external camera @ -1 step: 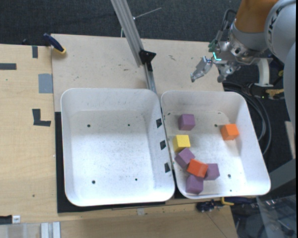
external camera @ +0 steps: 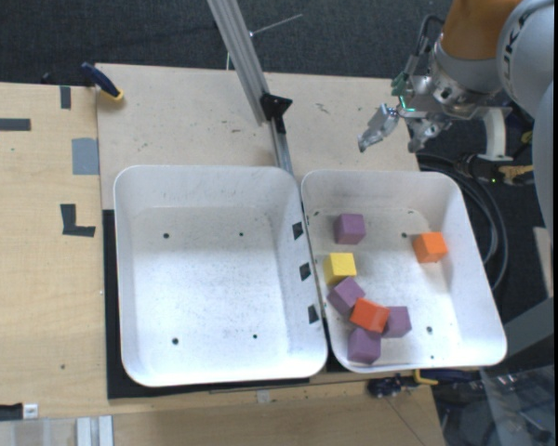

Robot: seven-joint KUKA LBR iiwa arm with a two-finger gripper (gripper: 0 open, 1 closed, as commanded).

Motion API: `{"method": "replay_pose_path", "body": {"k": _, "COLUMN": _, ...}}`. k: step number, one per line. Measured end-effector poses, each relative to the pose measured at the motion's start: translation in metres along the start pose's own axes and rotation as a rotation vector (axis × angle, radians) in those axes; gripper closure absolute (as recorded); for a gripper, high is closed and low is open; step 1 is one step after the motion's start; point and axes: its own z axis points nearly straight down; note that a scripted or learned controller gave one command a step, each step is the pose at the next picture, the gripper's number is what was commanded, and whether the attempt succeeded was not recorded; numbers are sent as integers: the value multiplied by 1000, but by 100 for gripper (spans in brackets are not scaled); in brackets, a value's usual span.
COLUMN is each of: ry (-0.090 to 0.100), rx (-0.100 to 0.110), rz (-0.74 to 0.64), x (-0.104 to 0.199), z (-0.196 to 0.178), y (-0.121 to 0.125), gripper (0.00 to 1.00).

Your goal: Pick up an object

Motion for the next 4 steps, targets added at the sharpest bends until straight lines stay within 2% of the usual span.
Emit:
{"method": "replay_pose_path", "body": {"k": 2, "ry": 1, "rx": 6, "rz": 0, "x": 19, "z": 113, "y": -4, "gripper": 0}}
{"method": "replay_pose_path", "body": {"k": 3, "ry": -2, "rx": 12, "rz": 2, "x": 16, "z": 175, "y": -6, "gripper": 0}}
{"method": "replay_pose_path", "body": {"k": 4, "ry": -2, "rx": 11, "rz": 0, "x": 17, "z": 164, "y": -5, "gripper": 100}}
